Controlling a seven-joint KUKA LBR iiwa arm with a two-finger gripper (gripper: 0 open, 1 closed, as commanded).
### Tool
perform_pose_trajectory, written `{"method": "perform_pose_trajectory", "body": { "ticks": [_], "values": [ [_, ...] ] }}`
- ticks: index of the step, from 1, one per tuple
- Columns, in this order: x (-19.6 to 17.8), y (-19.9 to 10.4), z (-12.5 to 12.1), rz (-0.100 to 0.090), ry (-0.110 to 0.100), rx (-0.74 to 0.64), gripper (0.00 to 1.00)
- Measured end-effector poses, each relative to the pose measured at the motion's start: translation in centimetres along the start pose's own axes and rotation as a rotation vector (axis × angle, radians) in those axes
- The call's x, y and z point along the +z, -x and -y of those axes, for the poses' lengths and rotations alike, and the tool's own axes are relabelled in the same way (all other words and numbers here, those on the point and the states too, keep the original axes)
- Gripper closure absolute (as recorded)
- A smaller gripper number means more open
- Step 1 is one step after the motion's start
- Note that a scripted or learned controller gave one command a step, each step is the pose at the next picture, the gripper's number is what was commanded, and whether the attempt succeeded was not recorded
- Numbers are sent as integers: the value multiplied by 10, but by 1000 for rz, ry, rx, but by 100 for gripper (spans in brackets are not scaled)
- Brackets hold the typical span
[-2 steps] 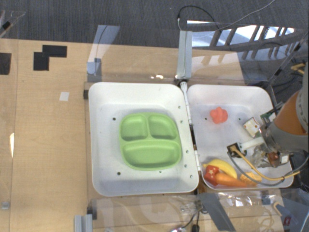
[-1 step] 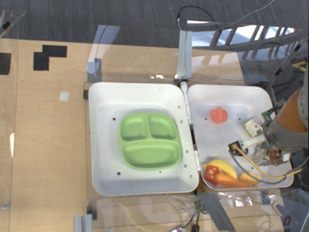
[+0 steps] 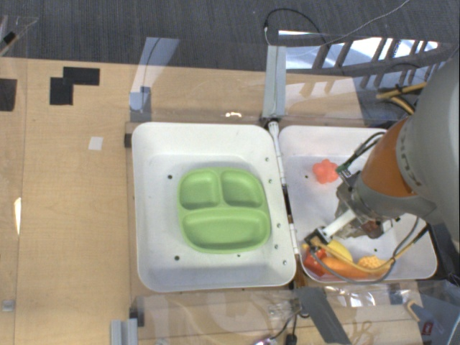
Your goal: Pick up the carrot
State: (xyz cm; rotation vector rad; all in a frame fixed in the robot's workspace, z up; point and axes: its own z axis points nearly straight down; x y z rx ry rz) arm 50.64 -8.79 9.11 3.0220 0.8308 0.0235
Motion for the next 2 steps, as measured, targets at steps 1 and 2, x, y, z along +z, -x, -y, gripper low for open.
{"method": "perform_pose_trajectory", "body": {
  "ticks": [1, 2],
  "values": [
    [1, 1, 0, 2, -1, 1, 0],
    [1, 47, -50, 1, -3, 233, 0]
  ]
}}
